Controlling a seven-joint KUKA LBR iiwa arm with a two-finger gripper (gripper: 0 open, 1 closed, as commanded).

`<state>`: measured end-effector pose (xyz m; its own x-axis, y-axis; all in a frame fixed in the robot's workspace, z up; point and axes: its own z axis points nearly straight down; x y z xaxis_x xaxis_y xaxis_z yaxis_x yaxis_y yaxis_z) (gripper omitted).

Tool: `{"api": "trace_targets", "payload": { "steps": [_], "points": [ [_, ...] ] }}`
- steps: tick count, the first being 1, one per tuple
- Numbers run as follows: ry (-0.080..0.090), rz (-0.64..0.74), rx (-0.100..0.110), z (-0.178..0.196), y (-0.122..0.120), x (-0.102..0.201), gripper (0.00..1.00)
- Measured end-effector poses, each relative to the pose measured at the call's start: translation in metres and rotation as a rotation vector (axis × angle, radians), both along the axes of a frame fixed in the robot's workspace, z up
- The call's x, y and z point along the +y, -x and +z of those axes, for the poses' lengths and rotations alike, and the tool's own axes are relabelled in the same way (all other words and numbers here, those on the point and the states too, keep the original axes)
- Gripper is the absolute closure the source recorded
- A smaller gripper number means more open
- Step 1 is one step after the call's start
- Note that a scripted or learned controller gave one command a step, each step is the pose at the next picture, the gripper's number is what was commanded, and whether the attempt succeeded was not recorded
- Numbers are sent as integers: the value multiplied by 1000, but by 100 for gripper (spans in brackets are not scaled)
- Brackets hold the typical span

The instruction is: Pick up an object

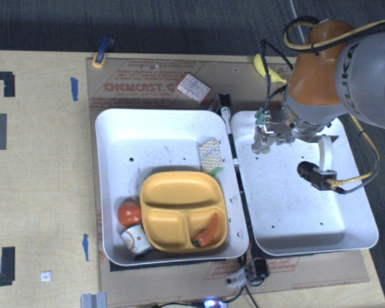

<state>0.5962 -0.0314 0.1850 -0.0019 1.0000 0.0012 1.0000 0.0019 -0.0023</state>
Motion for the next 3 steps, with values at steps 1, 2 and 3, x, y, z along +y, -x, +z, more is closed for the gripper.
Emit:
{"api": "trace_targets", "payload": {
  "steps": [1, 2, 3],
  "points": [
    [0, -3, 0, 37, 73, -2, 100],
    [0, -1, -1, 45, 117, 20, 100],
    [0, -2, 1, 33, 117, 40, 100]
  ]
}}
